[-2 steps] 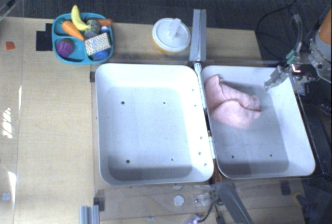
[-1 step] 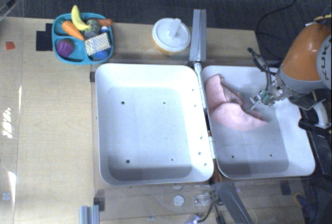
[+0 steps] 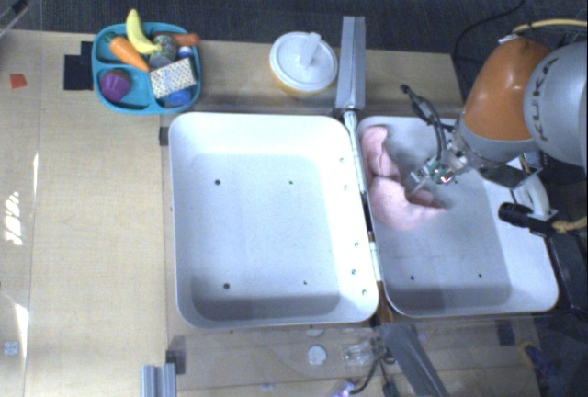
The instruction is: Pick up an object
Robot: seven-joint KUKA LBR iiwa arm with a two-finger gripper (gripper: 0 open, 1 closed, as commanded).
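Locate the gripper [image 3: 430, 184] right of frame centre, inside the right bin [image 3: 478, 289], touching the right edge of the soft pink cloth [image 3: 390, 193]. You cannot tell its state; it is small and blurred. Farther up the frame: round white lid [image 3: 303, 62], blue toy tray [image 3: 147, 67].

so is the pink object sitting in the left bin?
No, the pink object lies in the right bin, against its left wall, next to the end effector.
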